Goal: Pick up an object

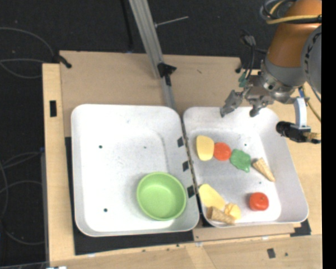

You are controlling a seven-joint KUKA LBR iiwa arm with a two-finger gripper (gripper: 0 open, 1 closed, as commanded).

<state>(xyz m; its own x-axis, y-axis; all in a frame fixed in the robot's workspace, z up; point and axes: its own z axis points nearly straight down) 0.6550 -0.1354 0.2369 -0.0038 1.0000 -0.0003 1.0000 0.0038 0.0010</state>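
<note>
My gripper (242,107) hangs above the far edge of the right bin (280,133), its two fingers spread open with nothing between them. Below it in that bin lie a yellow piece (205,148), a small red piece (222,151), a green piece (241,160) and a tan cone-shaped piece (263,168). Nearer the front sit a red tomato-like piece (259,201), a yellow banana-like piece (211,195) and a tan and yellow piece (226,213). The gripper is up and back from all of them.
The left bin (112,144) holds a green bowl (161,195) at its front right. A slanted metal pole (148,35) rises behind the bins. A black fitting (294,130) sticks out at the right bin's right rim.
</note>
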